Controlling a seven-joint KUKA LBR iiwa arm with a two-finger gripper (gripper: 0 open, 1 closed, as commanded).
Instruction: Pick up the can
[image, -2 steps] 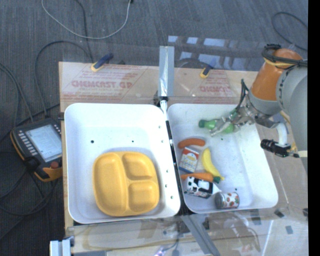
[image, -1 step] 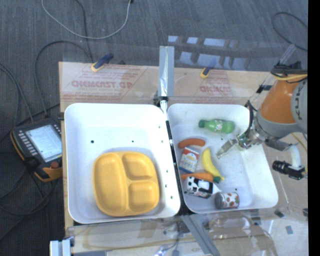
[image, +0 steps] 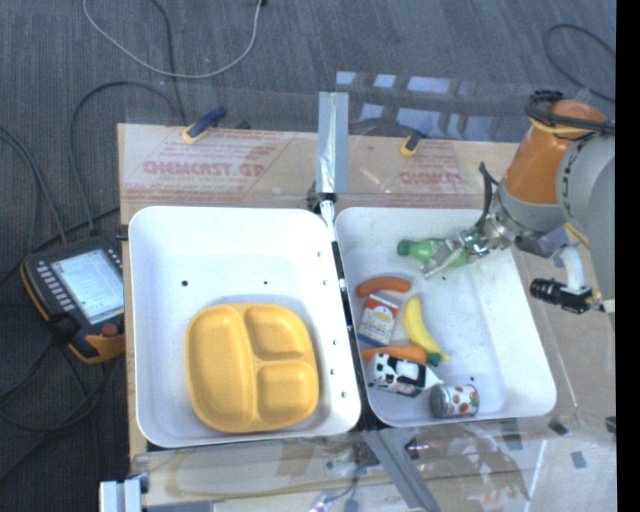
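A teach pendant (image: 78, 292) lies on the floor off the table's (image: 250, 170) left edge, its cable running away across the carpet. The left bin (image: 160, 240) carries a yellow divided tray (image: 254, 367), set toward the bin's near edge and a little right of its middle. In the right bin (image: 500, 330), close to the left wall, an orange sausage-shaped toy (image: 384, 285) lies above a small carton (image: 378, 321), with a banana (image: 421, 326) just beside the carton on its right. Below them rest a carrot-like piece (image: 395, 353) and a black-and-white cow-patterned object (image: 399, 373). The can (image: 454, 401) lies on its side near the bin's near edge, just right of the cow-patterned object. Up near the far edge of this bin lies a green bottle (image: 428, 248), tilted, and the pincer (image: 470, 245) sits right at its right end; whether its fingers are spread or pressed together cannot be told. The arm (image: 555, 165) comes in over the table's far right corner.
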